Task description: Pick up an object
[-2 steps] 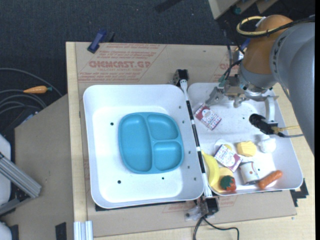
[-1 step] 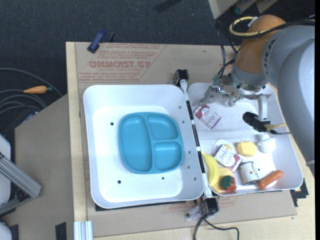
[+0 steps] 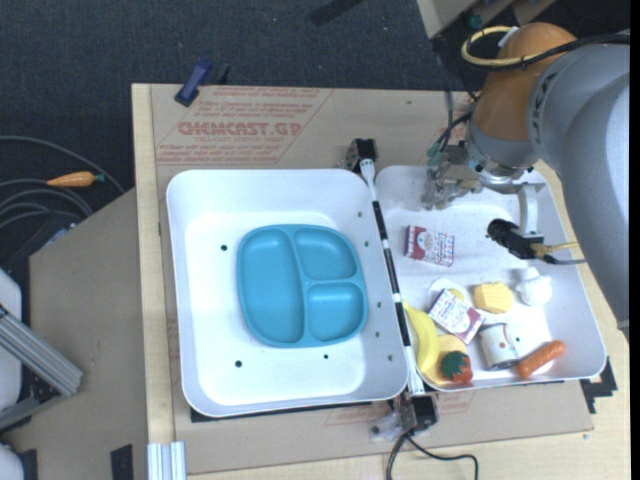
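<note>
My gripper hangs over the far left part of the right bin, a little behind a red and white carton and apart from it. Nothing shows in its grasp. Nearer the front lie a yellow block, a white and red packet, a banana, a red fruit with a green top, a silver can and a carrot. A small white item sits by the yellow block.
The left bin holds a blue divided plate. The grey arm with its orange band comes in from the upper right over the right bin's far corner. A blue object lies off the bench's back left corner.
</note>
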Controlling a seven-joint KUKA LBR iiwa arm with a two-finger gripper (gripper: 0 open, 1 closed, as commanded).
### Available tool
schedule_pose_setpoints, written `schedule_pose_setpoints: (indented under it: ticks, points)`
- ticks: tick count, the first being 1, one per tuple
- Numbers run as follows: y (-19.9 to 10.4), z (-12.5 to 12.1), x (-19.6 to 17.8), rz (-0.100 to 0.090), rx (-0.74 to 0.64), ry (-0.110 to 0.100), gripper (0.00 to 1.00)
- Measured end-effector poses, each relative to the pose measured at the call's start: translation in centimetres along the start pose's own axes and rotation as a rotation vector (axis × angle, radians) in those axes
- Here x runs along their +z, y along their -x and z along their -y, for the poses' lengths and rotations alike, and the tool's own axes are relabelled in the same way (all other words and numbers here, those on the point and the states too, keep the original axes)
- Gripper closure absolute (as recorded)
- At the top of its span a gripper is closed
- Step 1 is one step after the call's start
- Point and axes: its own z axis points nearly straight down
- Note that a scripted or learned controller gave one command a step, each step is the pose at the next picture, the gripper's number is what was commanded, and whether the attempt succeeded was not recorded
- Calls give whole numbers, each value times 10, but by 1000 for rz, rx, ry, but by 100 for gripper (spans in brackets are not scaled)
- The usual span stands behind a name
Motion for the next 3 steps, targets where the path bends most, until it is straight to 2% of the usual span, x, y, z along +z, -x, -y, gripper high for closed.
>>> schedule_pose_setpoints:
  ticks: [1, 2, 3]
  points:
    - [0, 0, 0, 0, 0, -1, 0]
    - [5, 5, 16, -1, 2, -15, 0]
    - [4, 3, 5, 0, 1, -12, 100]
